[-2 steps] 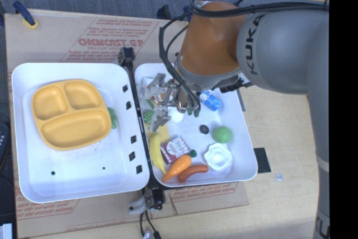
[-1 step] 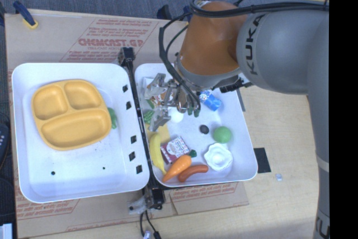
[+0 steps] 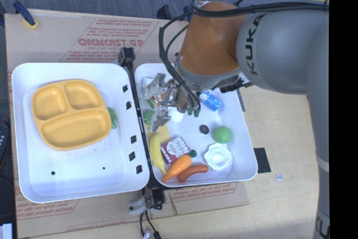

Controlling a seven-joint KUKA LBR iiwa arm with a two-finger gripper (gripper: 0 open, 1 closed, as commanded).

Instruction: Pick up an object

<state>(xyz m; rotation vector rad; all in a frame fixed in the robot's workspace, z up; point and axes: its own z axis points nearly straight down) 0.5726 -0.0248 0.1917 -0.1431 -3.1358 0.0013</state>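
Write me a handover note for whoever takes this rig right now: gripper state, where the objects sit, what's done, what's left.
Gripper: low in the right white bin, near its upper left; nothing visibly between its fingers, open or shut unclear.
Right bin, front: yellow plastic banana, orange toy carrot, red toy sausage, small red-and-white packet, white cup-like piece, green ball. Blue-and-white item by the wrist.
Left white bin: yellow divided plastic tray with a small green object at its right edge.
Done: no pick confirmed.
Left: grasp one object and lift it.
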